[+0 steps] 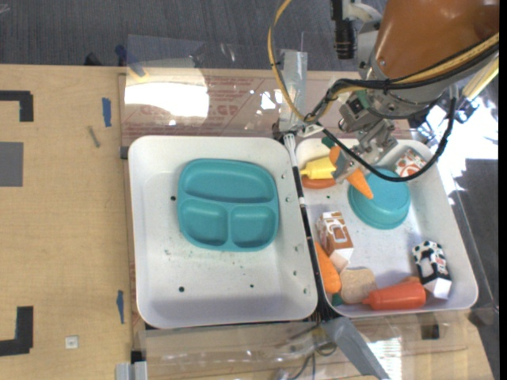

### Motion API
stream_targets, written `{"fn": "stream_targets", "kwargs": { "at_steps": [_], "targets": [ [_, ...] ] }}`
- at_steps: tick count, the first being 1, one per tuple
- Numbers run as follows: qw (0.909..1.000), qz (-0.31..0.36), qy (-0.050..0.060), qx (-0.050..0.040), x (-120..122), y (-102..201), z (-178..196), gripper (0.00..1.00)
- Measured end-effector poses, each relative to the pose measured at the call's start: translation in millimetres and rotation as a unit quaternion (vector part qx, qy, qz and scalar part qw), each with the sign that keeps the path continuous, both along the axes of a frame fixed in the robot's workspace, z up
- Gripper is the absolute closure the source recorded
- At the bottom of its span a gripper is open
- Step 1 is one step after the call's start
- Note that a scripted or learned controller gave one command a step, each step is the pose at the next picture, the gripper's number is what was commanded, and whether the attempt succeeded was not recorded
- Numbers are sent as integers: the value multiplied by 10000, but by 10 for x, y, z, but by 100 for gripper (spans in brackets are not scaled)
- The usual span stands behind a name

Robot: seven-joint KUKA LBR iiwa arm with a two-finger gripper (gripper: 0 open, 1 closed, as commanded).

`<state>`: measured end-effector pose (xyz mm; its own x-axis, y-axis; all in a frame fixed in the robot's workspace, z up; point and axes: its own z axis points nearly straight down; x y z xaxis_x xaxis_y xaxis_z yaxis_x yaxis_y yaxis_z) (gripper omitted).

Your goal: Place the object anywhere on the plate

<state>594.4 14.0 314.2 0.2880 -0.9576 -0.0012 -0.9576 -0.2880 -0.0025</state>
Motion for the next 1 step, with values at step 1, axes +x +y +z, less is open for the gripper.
{"fn": "stream_targets", "kwargs": {
  "at_steps": [1],
  "targets": [
    [9936, -1131, 14, 15, 433, 304, -617, 100]
  ]
}}
